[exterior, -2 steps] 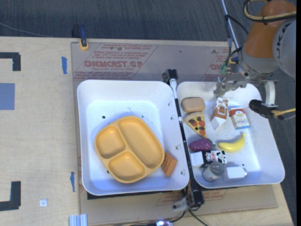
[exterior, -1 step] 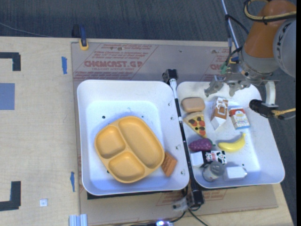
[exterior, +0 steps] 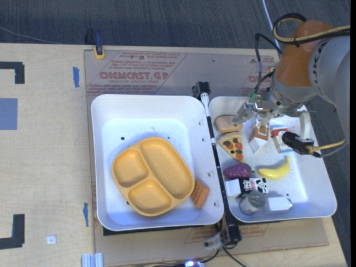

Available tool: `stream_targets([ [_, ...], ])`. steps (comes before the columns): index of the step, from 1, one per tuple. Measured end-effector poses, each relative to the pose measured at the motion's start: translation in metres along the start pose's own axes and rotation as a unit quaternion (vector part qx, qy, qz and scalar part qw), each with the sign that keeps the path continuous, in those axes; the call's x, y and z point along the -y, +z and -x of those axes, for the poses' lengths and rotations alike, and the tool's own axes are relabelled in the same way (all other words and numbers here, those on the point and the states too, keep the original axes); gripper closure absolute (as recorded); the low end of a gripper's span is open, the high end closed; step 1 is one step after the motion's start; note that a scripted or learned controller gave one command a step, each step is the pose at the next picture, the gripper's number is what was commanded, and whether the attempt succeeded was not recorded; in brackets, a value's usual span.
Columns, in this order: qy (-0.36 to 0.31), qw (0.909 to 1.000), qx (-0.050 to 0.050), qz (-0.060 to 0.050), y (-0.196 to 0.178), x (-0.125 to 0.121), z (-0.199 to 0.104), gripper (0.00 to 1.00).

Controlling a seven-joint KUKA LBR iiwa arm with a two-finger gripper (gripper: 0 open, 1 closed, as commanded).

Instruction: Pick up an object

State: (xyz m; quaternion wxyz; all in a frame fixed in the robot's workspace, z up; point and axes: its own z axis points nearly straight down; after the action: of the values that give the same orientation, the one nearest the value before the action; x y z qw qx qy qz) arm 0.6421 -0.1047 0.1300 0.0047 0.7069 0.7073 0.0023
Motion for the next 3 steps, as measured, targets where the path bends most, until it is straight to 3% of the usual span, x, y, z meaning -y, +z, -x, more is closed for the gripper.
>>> stream_targets([
  [3, 0.000, 1.0000, 0.001, 0.002, 0.0007, 0.0004, -0.0003, 0.00],
])
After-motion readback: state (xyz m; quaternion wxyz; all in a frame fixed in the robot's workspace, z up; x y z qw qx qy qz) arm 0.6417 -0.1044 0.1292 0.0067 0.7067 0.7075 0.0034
